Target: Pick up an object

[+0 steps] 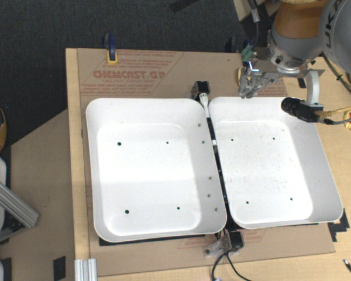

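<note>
My gripper point(249, 88) hangs from the grey arm with the orange band point(301, 16), over the back rim of the right bin point(316, 157), near its far left corner. I see nothing in the gripper. The left bin point(105, 157) lies beside the right one. On both white floors I make out just a few small dark dots.
A black divider strip point(213, 151) with a clip at its far end point(200, 89) runs between the bins. Both rest on a cardboard sheet point(140, 69) held by a blue clamp point(110, 44) at the back. Aluminium framing point(11, 206) stands at the left.
</note>
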You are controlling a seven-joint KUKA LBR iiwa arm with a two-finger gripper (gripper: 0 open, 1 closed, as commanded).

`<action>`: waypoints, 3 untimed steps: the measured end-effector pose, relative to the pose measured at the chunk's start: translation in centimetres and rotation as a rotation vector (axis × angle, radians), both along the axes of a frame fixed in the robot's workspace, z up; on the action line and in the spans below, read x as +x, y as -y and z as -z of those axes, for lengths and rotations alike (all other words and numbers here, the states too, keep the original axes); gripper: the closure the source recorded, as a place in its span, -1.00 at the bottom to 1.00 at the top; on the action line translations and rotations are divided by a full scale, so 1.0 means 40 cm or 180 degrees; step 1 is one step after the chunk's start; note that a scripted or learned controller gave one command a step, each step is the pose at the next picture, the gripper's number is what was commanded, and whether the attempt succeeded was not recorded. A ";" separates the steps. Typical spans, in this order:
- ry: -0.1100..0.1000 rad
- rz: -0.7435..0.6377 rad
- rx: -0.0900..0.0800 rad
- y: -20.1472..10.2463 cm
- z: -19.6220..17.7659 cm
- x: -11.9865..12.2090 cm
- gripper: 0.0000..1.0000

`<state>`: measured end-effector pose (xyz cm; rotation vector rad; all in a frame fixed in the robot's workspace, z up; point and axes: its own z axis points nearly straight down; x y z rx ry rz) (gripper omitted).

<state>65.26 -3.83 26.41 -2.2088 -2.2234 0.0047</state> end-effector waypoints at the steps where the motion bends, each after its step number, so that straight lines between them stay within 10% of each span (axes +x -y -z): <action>1: 0.0047 0.0014 -0.0012 -0.013 -0.131 -0.014 1.00; 2: 0.0027 0.0016 -0.0007 -0.041 -0.185 -0.079 1.00; 3: 0.0015 0.0009 -0.0008 -0.145 0.002 0.038 1.00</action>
